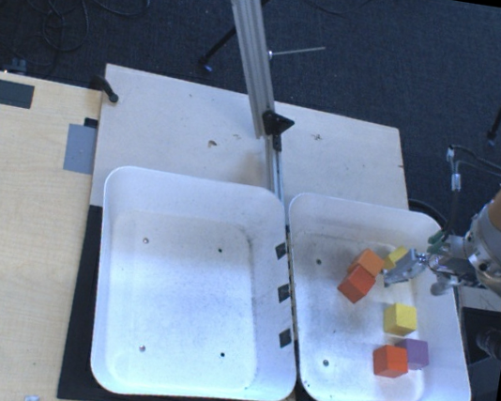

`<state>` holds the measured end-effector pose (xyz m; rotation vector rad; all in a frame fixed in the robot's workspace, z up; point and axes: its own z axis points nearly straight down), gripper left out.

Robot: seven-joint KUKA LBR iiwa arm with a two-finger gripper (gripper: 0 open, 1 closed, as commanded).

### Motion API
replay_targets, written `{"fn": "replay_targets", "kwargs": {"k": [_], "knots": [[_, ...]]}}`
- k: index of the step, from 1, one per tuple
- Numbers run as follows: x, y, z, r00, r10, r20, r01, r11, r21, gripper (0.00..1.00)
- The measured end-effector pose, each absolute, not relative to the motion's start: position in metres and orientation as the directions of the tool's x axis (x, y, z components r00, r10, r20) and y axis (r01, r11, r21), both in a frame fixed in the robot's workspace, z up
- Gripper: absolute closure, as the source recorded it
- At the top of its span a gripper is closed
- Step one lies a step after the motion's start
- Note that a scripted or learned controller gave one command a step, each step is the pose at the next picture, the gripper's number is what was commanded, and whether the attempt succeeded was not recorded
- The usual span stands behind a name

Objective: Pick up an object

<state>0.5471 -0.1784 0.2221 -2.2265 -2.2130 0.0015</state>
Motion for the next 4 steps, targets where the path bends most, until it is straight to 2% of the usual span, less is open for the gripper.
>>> {"fn": "replay_targets", "kwargs": {"k": [1, 2, 3, 4], "knots": [[0.566, -0.156, 0.139, -0.002, 1.000, 0.004, 1.000, 0.002, -0.010, 0.00], [0.579, -0.164, 0.189, -0.001, 1.000, -0.001, 1.000, 0.001, 0.002, 0.00], [0.618, -0.121, 0.088, -0.003, 1.000, -0.001, 1.000, 0.003, -0.001, 0.00], [0.639, -0.114, 0.107, -0.001, 1.000, 0.000, 1.000, 0.001, 0.000, 0.00]]}}
